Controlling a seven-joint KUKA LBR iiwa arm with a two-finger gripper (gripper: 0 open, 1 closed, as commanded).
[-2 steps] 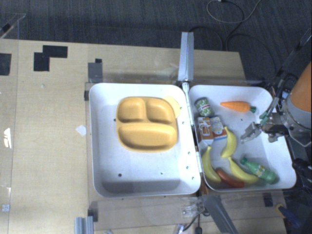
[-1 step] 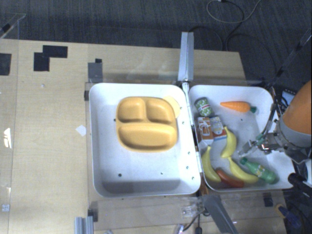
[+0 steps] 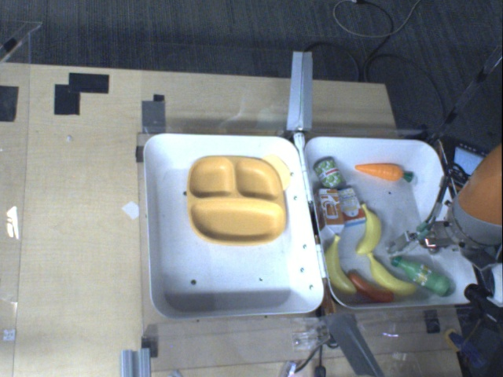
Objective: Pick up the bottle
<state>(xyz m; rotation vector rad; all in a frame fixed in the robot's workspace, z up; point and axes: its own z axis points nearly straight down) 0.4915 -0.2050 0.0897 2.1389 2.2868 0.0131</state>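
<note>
1. Pale wooden bench [image 3: 78, 210] on dark carpet; two white bins, left bin [image 3: 169, 289] bearing a yellow sectioned tray [image 3: 236, 197].
2. Green bottle [image 3: 421, 274] lying in right bin [image 3: 424, 155], front-right corner, beside bananas [image 3: 369, 250]; long axis slanted, cap toward upper left.
3. Gripper [image 3: 409, 242] just above bottle; finger state: cannot tell.

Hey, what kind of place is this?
Probably a robot lab bench for grasping trials: two white bins on a wooden bench, toy food like a carrot and bananas, a bottle, and cables on carpet.
</note>
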